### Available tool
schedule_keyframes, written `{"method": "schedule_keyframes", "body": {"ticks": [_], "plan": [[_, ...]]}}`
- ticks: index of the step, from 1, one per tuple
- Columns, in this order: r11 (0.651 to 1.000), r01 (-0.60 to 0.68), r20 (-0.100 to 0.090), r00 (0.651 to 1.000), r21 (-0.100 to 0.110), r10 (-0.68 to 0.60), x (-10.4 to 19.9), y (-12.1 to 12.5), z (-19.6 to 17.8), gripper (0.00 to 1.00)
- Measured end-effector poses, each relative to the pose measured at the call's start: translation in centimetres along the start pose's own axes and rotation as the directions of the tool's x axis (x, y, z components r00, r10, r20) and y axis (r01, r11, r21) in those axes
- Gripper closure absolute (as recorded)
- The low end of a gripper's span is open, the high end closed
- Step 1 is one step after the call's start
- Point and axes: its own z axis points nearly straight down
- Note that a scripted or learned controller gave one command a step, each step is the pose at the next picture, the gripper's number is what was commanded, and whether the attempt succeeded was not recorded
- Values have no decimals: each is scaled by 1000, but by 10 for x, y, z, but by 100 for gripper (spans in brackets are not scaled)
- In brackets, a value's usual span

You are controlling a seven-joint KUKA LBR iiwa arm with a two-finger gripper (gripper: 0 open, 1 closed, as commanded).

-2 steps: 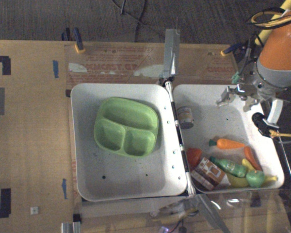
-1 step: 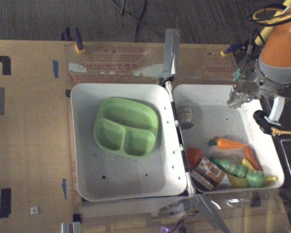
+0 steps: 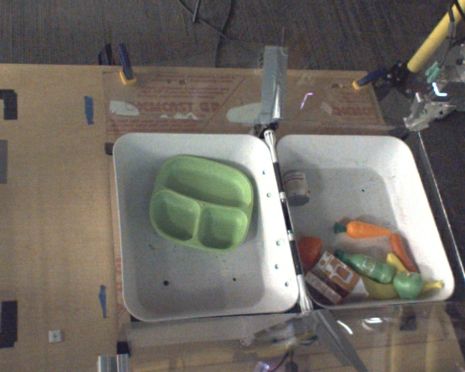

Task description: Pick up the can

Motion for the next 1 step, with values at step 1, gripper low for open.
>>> {"method": "schedule_keyframes", "body": {"ticks": [1], "plan": [[1000, -20, -1, 1000, 3, 20, 16, -13, 72, 100]]}}
